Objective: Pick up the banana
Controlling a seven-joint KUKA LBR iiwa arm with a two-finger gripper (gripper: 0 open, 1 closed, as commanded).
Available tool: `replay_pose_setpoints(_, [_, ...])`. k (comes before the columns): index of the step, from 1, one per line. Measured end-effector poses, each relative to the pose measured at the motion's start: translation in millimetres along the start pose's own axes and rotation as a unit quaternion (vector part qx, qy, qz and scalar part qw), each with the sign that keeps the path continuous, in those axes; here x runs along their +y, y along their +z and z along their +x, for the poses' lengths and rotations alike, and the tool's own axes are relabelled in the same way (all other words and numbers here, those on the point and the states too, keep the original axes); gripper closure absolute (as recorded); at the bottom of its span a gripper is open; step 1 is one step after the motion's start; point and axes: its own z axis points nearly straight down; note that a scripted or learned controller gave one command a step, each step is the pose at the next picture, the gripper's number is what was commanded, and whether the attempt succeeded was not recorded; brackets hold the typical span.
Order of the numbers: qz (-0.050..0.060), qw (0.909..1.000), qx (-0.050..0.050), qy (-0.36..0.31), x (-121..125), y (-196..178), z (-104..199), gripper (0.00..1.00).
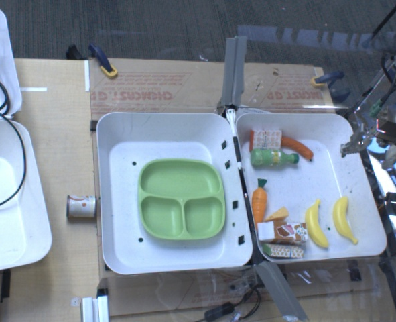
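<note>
Two yellow bananas lie in the right bin [358, 180], near its front right corner. One banana [344, 220] sits closest to the right wall, curving lengthwise toward the front. The other banana [316, 224] lies just left of it, beside a small carton [283, 232]. Both rest flat on the bin floor, apart from each other.
The right bin also holds a carrot [259, 202], a green bottle [273, 157], an orange sausage-like toy [298, 146], a pink-and-white box [266, 138] and a flat packet [283, 251]. A green divided plate [182, 198] is in the left bin [114, 180]. Metal rods and cables [378, 119] stand at the right edge.
</note>
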Motion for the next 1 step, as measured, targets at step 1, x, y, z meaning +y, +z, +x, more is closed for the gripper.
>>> replay_pose_setpoints(1, [0.001, 0.9999, 0.000, 0.011, 21.8, 78.3, -8.9, 0.00])
